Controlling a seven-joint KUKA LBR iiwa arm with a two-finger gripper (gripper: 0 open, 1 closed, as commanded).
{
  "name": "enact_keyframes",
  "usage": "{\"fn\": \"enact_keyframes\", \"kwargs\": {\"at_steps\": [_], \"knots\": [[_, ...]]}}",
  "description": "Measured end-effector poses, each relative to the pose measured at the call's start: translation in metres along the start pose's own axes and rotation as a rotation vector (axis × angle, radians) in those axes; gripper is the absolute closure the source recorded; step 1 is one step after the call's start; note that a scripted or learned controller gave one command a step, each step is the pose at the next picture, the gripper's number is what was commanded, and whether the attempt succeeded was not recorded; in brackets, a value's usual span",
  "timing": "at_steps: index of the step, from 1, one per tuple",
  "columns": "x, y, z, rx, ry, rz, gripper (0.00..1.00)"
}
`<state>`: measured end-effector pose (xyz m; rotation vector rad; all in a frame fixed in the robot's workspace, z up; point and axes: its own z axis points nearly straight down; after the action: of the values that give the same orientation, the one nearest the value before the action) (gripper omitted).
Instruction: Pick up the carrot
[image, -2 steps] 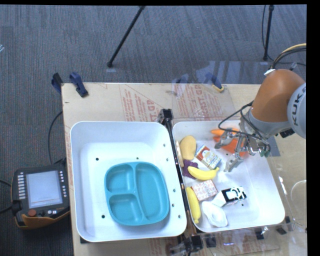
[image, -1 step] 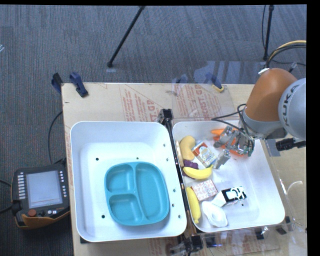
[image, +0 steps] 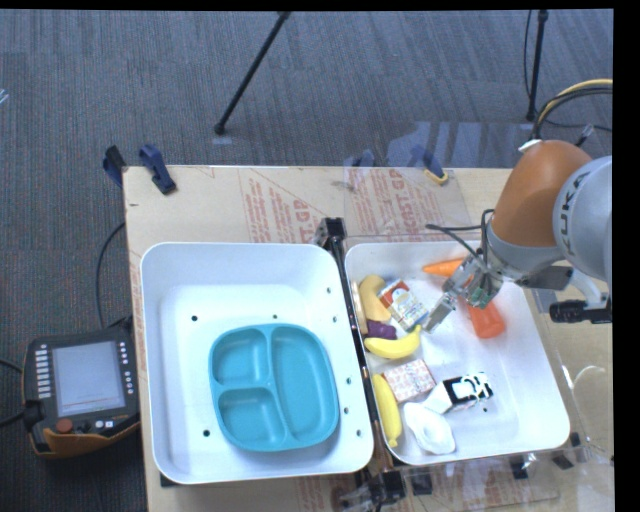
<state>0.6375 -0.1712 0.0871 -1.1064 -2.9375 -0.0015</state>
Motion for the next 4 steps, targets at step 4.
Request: {"fn": "enact_keyframes", "kwargs": {"at_steps": [4], "knots": [[-0.011,-0.006,0.004,0.007,0.005,0.997,0.00]]}}
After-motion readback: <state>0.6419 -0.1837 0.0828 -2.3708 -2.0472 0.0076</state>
